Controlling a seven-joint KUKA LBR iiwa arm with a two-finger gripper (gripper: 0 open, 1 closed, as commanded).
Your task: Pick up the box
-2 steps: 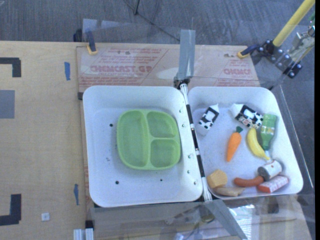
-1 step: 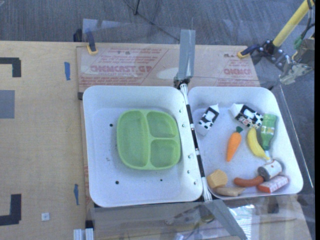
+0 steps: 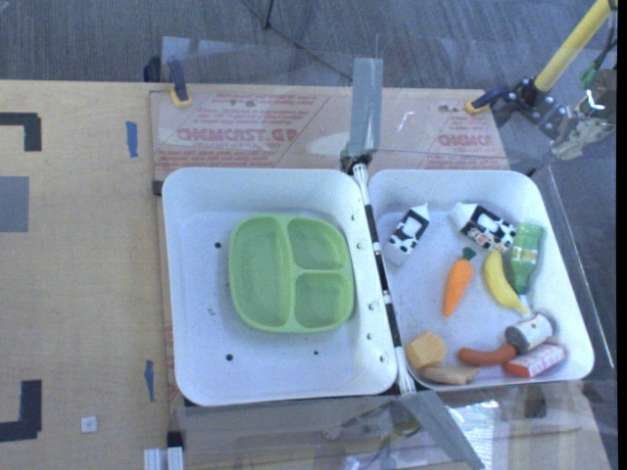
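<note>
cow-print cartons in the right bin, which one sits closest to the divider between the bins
The cow-print carton at the right bin's left edge, just beside the divider. The other carton lies further right, near the green box.

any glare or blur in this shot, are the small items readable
Camera view: soft, even light with faint shadows; mild sheen on the clear sheet below the bins; small items in the right bin are soft-edged, so the red-and-white box shows no readable print.

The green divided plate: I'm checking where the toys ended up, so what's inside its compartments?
The green divided plate in the left bin shows three bare compartments, nothing inside. Whatever lies beneath it is covered. The toys, such as the carrot, lie in the right bin.
</note>
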